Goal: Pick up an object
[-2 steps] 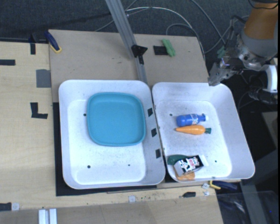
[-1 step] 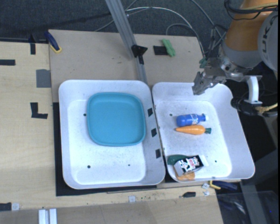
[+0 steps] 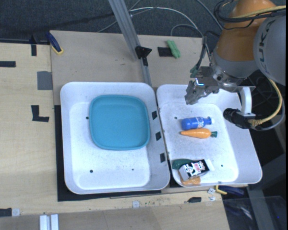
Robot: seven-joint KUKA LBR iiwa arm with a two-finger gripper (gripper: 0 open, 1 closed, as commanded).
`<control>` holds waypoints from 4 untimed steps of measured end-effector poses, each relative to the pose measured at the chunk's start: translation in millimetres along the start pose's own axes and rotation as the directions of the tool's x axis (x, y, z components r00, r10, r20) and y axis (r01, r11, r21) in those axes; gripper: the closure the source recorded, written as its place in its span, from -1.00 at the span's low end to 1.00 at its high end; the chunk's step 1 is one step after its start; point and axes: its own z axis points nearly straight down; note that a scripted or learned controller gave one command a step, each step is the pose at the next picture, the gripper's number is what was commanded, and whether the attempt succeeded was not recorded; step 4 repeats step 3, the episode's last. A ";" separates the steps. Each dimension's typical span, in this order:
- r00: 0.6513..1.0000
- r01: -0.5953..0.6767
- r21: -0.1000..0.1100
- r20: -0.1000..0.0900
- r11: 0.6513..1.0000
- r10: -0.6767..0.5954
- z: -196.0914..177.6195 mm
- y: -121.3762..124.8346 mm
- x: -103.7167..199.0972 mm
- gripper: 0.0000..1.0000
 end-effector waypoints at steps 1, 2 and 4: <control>1.000 0.000 0.002 0.000 1.000 0.000 9.5 -33.2 44.5 1.00; 1.000 0.001 0.002 0.000 1.000 -0.001 10.2 -49.3 92.8 1.00; 1.000 0.000 0.003 0.001 1.000 0.000 32.3 -77.4 138.4 1.00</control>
